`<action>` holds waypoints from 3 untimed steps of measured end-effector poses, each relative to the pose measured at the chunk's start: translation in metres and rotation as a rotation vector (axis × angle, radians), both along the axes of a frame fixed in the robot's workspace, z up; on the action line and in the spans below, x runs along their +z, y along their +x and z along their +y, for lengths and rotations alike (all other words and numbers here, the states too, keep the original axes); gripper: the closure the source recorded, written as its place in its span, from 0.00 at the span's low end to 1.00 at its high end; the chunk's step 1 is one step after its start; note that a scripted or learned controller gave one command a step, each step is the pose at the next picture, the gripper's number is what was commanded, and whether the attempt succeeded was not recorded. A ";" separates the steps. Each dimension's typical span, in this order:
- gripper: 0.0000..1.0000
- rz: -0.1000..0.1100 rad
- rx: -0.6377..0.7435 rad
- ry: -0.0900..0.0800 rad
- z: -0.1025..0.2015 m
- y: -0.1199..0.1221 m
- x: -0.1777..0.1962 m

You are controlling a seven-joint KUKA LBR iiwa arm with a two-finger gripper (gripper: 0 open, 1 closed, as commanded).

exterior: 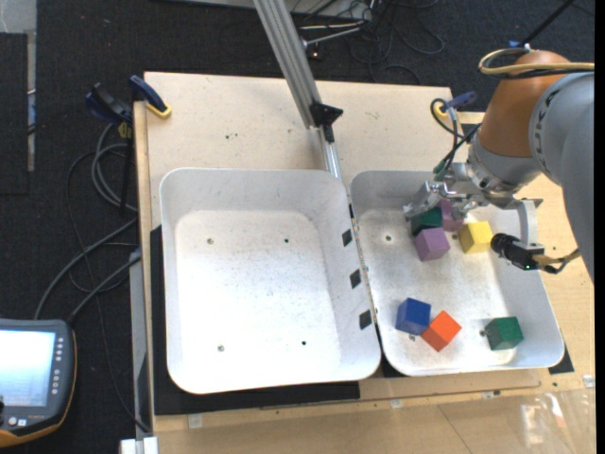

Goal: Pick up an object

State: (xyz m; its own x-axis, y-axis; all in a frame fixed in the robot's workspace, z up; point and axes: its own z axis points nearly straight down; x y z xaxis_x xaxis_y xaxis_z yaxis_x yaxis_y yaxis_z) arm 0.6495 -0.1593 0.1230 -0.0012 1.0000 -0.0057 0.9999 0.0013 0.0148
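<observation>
So we've got the arm (544,112) reaching in from the right over the right bin (529,282), with the gripper (437,206) down low near the bin's back left part. There's a dark green block (427,220) right at the gripper tip, and it looks tucked under it, but honestly we can't tell if the gripper is open or closed on anything from this angle.

Just in front of that is a purple block (433,243), touching or nearly touching the dark green one. A yellow block (475,236) sits just beside it to the right. Nearer the front edge of the same bin we see a blue block (412,316) and an orange block (440,331) right up against each other, and a second green block (503,333) off in the front right corner.

The left bin (189,253) sits alongside on the tan surface (227,112).
</observation>
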 end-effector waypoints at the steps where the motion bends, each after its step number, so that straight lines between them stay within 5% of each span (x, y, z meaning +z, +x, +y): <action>1: 1.00 -0.003 0.002 -0.001 0.001 0.001 0.009; 3: 1.00 0.007 0.002 0.003 -0.003 0.001 0.108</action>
State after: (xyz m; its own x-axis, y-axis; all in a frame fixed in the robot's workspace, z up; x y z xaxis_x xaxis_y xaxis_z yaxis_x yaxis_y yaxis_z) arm 0.6507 -0.1624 0.2306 -0.0029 1.0000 -0.0023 1.0000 0.0029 0.0079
